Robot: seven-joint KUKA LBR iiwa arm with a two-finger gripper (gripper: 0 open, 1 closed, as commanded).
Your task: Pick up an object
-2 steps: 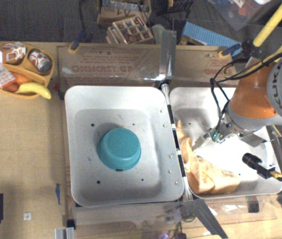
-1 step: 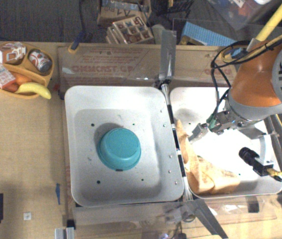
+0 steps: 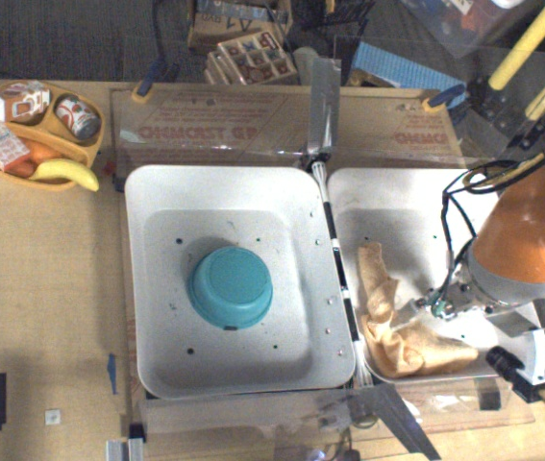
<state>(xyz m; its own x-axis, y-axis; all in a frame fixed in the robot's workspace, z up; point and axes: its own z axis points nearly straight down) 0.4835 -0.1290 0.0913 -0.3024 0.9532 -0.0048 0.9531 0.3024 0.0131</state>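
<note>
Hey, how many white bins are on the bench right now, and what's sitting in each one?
2. The left bin holds a teal bowl, upside down near its middle. The right bin holds a crumpled tan cloth by its near left corner, with the gripper over it.

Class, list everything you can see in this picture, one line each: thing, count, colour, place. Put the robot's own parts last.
Bins: two, white, side by side on the bench.
Bowl: one, teal, upside down in the left bin.
Cloth: one, tan, crumpled in the right bin's lower left.
Tray of toy food: one, orange-yellow, on the bench at far left, with a banana.
Cardboard wall: brown, behind the bins.
Arm: one, grey with orange band, over the right bin.
Gripper: one, low beside the cloth.
</note>
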